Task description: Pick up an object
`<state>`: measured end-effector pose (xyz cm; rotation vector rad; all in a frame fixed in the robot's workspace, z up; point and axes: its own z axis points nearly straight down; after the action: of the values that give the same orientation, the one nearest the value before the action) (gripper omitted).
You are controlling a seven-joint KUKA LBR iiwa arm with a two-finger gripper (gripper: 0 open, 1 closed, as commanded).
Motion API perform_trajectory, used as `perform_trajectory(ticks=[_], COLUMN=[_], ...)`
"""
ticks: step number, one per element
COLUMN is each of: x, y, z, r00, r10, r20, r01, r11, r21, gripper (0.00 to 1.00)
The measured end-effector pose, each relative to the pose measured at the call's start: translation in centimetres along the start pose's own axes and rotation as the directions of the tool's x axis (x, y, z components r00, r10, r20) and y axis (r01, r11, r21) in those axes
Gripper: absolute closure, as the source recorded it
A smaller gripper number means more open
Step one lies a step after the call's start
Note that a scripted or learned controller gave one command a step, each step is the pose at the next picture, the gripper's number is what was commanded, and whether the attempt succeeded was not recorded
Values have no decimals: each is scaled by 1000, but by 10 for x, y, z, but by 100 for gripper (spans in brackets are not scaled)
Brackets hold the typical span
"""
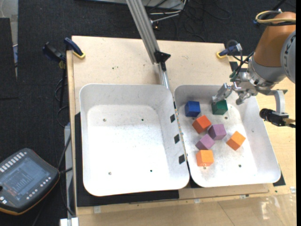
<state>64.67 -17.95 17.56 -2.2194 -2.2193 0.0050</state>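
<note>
In the right bin's (pixel 263 166) far corner, the tool (pixel 221 98) sits directly over the green cube (pixel 219 108); finger state cannot be determined. Nearby lie a blue cube (pixel 192 108), three orange cubes and two purple cubes.

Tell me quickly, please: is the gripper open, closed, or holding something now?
Gripper: cannot be told; it is right at the green cube in the right bin.

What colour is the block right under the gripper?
Green. The block sits at the gripper, clearest in the camera view.
</note>
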Motion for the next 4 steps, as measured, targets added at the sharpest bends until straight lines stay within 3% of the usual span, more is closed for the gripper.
perform_trajectory(ticks=[1,2,4], x=[6,5,10], y=[8,9,5], z=[51,37,-39], r00=[1000,1000,1000], r10=[-3,-4,-2], r20=[0,2,1], r01=[3,4,2], r11=[1000,1000,1000], r21=[0,-7,-9], gripper=[0,100,100])
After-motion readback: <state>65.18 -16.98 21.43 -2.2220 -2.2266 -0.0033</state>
